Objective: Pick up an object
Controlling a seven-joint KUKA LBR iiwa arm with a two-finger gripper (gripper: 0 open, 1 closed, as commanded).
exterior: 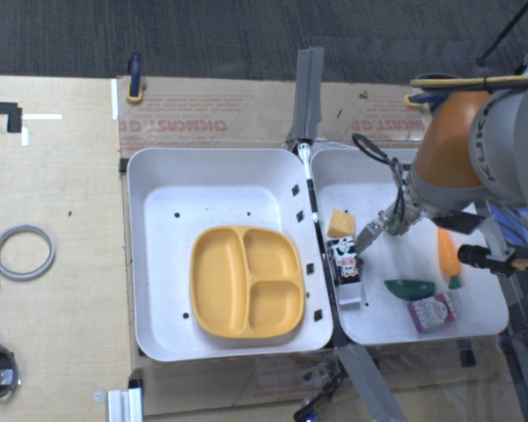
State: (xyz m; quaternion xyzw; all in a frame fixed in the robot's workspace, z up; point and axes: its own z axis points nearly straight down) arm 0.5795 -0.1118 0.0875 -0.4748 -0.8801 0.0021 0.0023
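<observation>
Objects lie loose in the right bin [370,323]: a yellow block [341,223] at ten o'clock, a printed box [345,260] just below it, a carrot [448,254] at three o'clock, a green piece [411,287] and a maroon packet [432,312] near five o'clock. Nothing is lifted; the picking remains to be done. The hand [370,232] hangs beside the block; whether it is released or clenched I cannot tell. The carrot's long axis runs twelve to six.

The divided plate [246,281] lies in the left bin [150,262]. Right of it, in the right bin [370,323], sit 1 block [341,224], carton [345,259], pouch [431,312].
</observation>
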